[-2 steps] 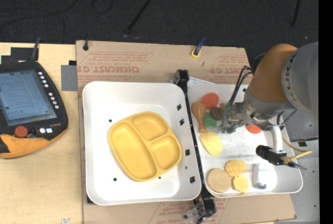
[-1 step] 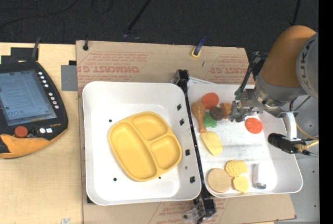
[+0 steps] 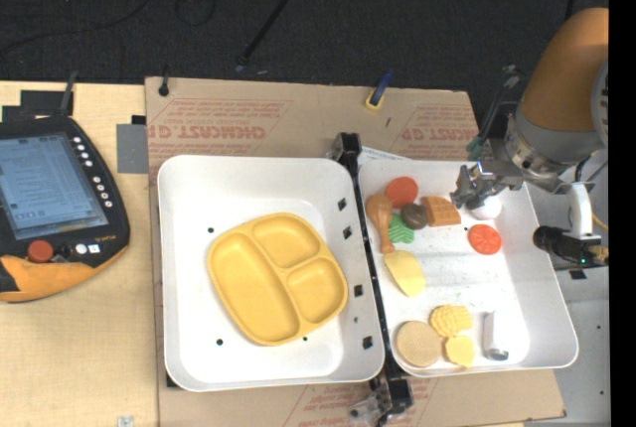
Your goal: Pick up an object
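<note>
The arm point(image 3: 561, 107) comes in from the right of the frame, its orange band at the upper right, and its jaws hang over the upper right part of the right bin point(image 3: 542, 336), about point(image 3: 477, 189). Whether the jaws are apart or together cannot be told; a small white thing lies just under them, and nothing is seen clamped.

The loose things all lie in the right bin. Near its upper left are a red disc point(image 3: 401, 190), a tan wedge point(image 3: 441, 212), a dark lump on a green piece point(image 3: 405, 224) and an orange-brown drumstick shape point(image 3: 380, 214), close together. A red round slice point(image 3: 484, 239) sits right of centre, just below the jaws. A pale yellow oval point(image 3: 404, 273) lies mid-left. At the lower edge are a tan cookie point(image 3: 418, 344), two yellow pieces point(image 3: 452, 332) and a grey metal piece point(image 3: 491, 334).

The left bin point(image 3: 189, 207) holds a yellow divided plate point(image 3: 275, 278). A pendant with a screen point(image 3: 55, 207) rests on the counter at the left of the frame
</note>
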`<state>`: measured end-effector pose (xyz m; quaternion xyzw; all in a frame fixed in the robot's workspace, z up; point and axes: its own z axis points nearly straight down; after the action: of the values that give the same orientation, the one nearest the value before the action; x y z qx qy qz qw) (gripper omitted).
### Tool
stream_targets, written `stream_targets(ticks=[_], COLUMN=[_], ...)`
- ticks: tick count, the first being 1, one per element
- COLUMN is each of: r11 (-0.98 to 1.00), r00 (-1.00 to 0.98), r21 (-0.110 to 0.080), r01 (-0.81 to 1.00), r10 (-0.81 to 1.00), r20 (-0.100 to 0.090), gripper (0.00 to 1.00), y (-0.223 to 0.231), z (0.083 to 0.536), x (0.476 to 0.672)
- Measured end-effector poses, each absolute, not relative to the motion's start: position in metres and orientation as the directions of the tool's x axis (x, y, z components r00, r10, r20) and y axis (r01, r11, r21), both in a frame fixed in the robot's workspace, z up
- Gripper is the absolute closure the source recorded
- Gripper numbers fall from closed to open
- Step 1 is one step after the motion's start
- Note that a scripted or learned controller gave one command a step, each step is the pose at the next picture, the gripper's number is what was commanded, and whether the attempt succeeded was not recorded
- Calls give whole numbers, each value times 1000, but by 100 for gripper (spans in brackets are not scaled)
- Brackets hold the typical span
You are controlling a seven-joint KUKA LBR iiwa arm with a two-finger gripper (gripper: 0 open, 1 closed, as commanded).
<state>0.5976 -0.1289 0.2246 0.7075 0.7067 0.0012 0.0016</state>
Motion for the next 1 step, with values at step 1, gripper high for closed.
stream_targets(ticks=[1], r11=[0], r00=[0], r21=[-1], r01=[1000], r10=[1000], r20=[0], gripper=[100], y=[-130], z=[227], x=[598])
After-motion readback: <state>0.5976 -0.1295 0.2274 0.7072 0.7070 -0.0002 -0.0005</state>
